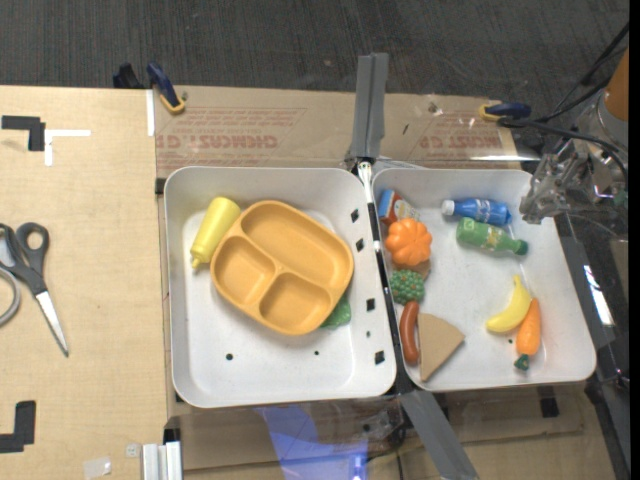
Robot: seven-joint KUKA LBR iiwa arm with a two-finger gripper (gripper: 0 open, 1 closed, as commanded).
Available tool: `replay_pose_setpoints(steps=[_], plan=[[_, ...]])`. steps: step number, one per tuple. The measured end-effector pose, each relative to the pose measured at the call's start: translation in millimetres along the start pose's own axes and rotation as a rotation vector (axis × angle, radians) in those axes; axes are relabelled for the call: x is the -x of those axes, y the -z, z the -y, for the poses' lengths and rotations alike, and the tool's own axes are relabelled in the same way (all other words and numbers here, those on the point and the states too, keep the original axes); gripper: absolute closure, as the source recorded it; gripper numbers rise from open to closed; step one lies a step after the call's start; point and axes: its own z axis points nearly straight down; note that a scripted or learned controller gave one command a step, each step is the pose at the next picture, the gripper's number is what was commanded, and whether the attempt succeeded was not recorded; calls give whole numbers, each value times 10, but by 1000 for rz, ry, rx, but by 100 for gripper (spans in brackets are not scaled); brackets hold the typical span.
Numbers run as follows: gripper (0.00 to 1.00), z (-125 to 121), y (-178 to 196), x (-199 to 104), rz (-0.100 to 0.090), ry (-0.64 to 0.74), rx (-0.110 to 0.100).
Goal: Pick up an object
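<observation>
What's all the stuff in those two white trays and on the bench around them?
Orange three-compartment plastic plate: 1, left bin.
Yellow plastic bottle: 1, left bin, beside plate.
Orange toy pumpkin: 1, right bin.
Blue bottle: 1, right bin.
Green bottle: 1, right bin.
Yellow toy banana: 1, right bin.
Orange toy carrot: 1, beside banana.
Tan wedge: 1, right bin.
Grey-handled scissors: 1, bench left.
Gripper: 1, metallic, right bin's far edge.

The KUKA arm's gripper (545, 196) hangs at the far right of the scene, its metal-grey fingers pointing down and left. Cables trail from the wrist toward the right edge, where a sliver of the orange band (622, 93) shows above.
</observation>
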Motion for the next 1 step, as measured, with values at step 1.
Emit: replay_pose_setpoints(steps=[1], plan=[[0,-6,-10,-2,-2,1,1]])
